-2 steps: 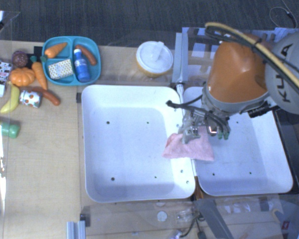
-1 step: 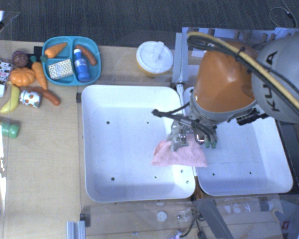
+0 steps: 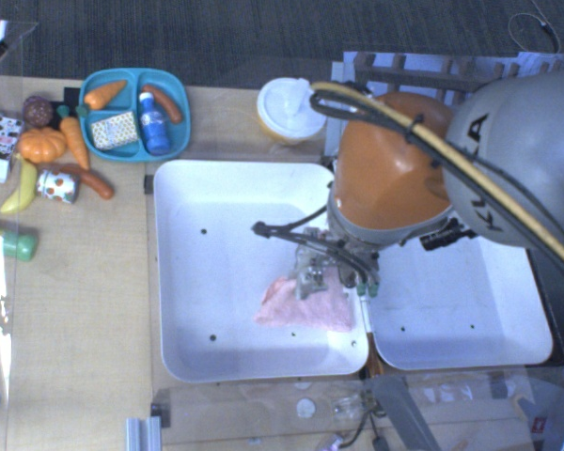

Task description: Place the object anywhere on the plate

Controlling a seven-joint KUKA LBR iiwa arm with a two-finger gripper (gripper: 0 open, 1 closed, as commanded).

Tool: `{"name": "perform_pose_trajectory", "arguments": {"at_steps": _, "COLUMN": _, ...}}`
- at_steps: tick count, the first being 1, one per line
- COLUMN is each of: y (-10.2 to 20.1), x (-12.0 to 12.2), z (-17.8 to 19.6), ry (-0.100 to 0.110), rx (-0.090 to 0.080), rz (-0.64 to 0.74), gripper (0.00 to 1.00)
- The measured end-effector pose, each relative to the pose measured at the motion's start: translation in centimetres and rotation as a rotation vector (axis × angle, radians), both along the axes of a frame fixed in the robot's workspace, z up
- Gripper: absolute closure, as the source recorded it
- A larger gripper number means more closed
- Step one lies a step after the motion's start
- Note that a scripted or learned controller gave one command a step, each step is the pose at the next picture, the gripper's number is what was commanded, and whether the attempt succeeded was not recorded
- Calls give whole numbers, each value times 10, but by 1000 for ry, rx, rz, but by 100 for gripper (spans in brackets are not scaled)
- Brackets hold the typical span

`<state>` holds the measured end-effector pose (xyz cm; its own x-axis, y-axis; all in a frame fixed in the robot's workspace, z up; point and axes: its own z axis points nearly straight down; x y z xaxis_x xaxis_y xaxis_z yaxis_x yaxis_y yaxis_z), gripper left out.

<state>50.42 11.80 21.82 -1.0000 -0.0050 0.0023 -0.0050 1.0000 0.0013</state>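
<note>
One pair of jaws [image 3: 312,278] is set low over a soft, crumpled pink cloth [image 3: 305,305] in the left white bin [image 3: 197,252]; whether it is clenched cannot be told. Beyond, on the wooden counter [image 3: 75,299], a blue divided plate [image 3: 174,97] is seen beside glossy plastic toy vegetables [image 3: 61,153].

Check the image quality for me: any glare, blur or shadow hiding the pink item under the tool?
Camera view: soft overall, with fine detail smeared at the tool, so its fingers are unreadable. The pink item is pale against the left bin, its edges faint. The arm darkens the bin beneath it. Glare streaks the bench at far left.
</note>
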Motion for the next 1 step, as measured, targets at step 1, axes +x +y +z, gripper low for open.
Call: {"name": "perform_pose_trajectory", "arguments": {"at_steps": 1, "y": 0, "x": 0, "z": 0, "ry": -1, "rx": 0, "rz": -1, "gripper": 0}}
